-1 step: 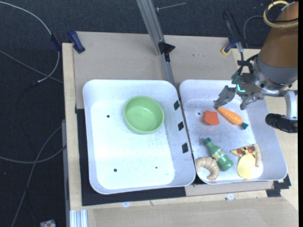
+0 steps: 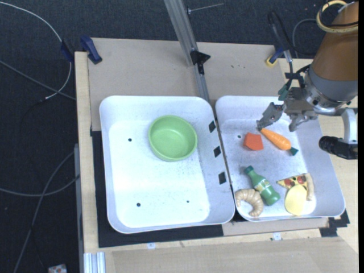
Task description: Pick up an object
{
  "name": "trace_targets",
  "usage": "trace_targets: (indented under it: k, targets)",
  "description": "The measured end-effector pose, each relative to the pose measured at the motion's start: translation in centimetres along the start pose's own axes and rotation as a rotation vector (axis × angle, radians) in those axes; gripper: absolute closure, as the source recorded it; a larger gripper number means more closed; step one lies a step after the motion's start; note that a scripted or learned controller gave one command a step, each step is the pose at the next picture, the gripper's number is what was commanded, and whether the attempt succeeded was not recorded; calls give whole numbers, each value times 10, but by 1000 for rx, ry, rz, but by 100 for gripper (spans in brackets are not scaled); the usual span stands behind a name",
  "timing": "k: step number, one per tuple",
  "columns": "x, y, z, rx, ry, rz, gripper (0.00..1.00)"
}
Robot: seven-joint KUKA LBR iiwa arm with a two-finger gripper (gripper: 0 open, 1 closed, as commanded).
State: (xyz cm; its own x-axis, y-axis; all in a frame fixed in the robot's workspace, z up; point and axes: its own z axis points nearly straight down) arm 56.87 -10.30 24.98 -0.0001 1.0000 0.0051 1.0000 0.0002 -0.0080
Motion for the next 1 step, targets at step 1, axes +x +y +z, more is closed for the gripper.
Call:
trace_targets:
  k: [1]
  targets:
    - [-1,2,64,8,0,2,0]
